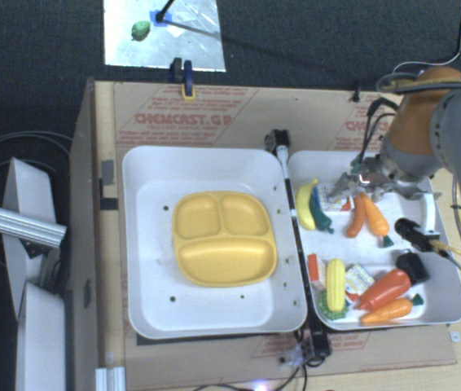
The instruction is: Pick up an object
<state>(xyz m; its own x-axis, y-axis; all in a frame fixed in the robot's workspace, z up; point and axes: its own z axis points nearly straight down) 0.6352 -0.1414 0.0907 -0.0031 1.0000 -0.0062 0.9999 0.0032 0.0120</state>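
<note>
The left bin [145, 243] holds a yellow 3-section plate [224, 239]. In the right bin [450, 296], from the left: a banana [304, 206], a corn cob [335, 283], 2 carrots [364, 215] at upper center, a red pepper [385, 287]. The gripper [351, 182] hangs above the carrots; whether its pincer is apart or together cannot be made out.

Grey arm [450, 129] reaches in from the right — claw [351, 184] lowered.

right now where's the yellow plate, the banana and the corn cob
yellow plate [224, 239], camera view, on the ridge between its compartments
banana [304, 206], camera view, mid-length of its peel
corn cob [335, 284], camera view, middle of the kernels
</note>
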